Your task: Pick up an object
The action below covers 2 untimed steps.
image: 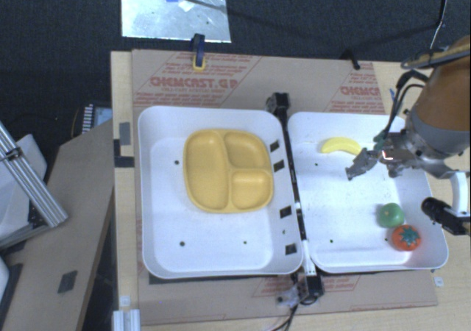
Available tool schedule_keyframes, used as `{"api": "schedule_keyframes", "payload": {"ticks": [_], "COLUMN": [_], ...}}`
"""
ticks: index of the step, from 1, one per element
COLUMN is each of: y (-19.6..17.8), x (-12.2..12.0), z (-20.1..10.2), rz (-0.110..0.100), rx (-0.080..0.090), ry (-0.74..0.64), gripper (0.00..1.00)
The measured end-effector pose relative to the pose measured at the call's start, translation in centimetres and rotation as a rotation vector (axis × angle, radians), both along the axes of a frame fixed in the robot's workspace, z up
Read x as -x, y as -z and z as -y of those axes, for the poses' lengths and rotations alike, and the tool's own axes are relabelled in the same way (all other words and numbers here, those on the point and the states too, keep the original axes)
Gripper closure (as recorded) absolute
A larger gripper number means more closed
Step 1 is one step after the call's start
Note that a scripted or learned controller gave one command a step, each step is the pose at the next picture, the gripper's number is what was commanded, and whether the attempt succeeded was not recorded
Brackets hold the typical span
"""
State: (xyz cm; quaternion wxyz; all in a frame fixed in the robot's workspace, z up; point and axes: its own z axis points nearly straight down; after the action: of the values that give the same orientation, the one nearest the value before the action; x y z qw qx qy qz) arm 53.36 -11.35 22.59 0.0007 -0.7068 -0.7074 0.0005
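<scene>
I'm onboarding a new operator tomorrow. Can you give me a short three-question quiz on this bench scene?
1. True or false: the yellow divided plastic plate lies in the left white bin.
2. Which item lies nearest the gripper: (a) yellow toy banana, (b) green round toy, (c) red toy tomato?
3. How many toy foods lie in the right white bin?

Key: 1 true; 2 a; 3 three.

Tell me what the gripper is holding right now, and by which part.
Nothing is held. The gripper hangs over bare floor of the right bin, just below the banana, with nothing between its fingers.
</scene>
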Motion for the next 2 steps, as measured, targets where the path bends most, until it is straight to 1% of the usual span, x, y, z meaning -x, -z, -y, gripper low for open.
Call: {"api": "schedule_keyframes", "payload": {"ticks": [1, 2], "y": [6.3, 11.2], "x": [0.2, -0.8], "z": [0.1, 0.2], "rz": [-0.003, -0.001], "rx": [-0.001, -0.001], "ry": [0.000, 0.001], "gripper": [0.00, 0.00]}}
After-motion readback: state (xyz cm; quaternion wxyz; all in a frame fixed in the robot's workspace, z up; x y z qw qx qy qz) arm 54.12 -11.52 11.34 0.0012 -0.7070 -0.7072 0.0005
